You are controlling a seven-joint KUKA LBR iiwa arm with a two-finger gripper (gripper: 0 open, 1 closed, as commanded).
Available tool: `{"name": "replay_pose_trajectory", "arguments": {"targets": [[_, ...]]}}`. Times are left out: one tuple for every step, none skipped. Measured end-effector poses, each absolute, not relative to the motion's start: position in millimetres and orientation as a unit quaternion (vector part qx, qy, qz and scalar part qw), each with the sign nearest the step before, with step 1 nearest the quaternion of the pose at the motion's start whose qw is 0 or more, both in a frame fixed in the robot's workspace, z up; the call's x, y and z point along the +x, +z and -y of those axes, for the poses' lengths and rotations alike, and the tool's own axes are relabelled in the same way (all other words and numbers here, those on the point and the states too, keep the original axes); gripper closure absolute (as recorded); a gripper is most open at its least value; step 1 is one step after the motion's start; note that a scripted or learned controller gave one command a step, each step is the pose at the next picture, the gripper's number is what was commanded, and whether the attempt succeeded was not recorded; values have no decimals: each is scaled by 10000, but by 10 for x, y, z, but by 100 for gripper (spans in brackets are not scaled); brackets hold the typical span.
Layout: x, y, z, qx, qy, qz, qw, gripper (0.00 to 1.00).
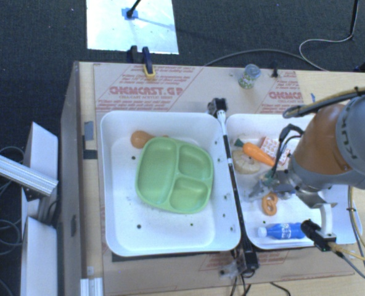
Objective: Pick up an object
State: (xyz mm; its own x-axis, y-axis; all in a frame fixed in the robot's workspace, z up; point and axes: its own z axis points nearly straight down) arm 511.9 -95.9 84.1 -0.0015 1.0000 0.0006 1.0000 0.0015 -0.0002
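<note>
A bench seen from above holds two shallow white bins side by side. The left bin [127,227] contains a pale green divided tray [174,175] with three compartments, lying flat near the middle. An orange ball-like object [139,139] sits just beside the tray's upper left corner.

The grey robot arm [340,147], with an orange band above its wrist, reaches in from the right and hangs over the right bin [244,123]. Its gripper [275,180] points down toward the bin's middle; whether it is open or closed cannot be told from this angle, and nothing is visibly held.

In the right bin, an orange carrot [257,153] lies on a pale round object [244,163] near the upper left. An orange pretzel-shaped piece [269,204] lies just below the gripper. A blue and white bottle [284,230] lies on its side along the bin's near edge.
</note>
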Motion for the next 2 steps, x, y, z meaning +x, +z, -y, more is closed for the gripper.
{"name": "replay_pose_trajectory", "arguments": {"targets": [[5130,944,959,-7061,-10,7081,-7,100],[5531,1850,-279,-7054,-20,7088,-3,100]]}}
